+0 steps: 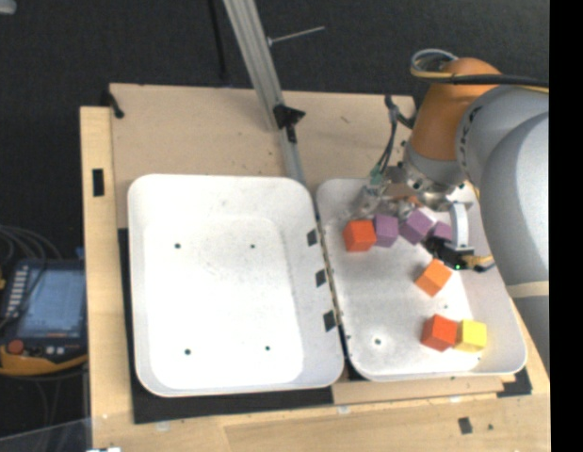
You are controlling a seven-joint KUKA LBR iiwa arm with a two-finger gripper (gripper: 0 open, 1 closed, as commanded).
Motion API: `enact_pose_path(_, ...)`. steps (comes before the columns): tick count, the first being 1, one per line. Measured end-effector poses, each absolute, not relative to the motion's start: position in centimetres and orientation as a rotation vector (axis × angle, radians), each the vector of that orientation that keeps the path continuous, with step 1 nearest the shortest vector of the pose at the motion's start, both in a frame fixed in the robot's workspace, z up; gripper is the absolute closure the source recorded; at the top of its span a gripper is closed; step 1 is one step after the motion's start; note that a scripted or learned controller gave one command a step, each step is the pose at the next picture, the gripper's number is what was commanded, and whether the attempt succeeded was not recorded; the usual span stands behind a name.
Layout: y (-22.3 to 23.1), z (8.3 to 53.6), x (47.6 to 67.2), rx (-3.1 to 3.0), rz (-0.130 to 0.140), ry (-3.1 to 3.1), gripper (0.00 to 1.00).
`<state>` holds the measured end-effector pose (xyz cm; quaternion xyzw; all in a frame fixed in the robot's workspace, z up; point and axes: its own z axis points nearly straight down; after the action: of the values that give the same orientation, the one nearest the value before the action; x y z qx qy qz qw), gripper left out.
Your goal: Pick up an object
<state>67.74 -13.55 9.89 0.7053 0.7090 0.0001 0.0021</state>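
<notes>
The right bin (404, 347) holds several small blocks. An orange-red block (360, 235) lies near its far left, with a purple block (387, 229) touching it and another purple block (418, 224) just to the right. An orange block (432, 278) sits mid-bin, and a red-orange block (441, 331) and a yellow block (473, 335) rest together near the front right. My gripper (393, 196) hangs low over the far end of the bin, right above the purple blocks. Its fingertips are hidden among the wrist parts.
The left bin (220, 281) lies beside the right one, with a dividing rim between them. A slanted metal rail (263, 73) runs down to the bins' far edge. My arm's grey body (508, 177) covers the right bin's right side.
</notes>
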Motion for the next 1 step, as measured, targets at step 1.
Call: enact_pose_path(1,-13.67,11.14,67.84,2.208,0.002,2.223,1.0)
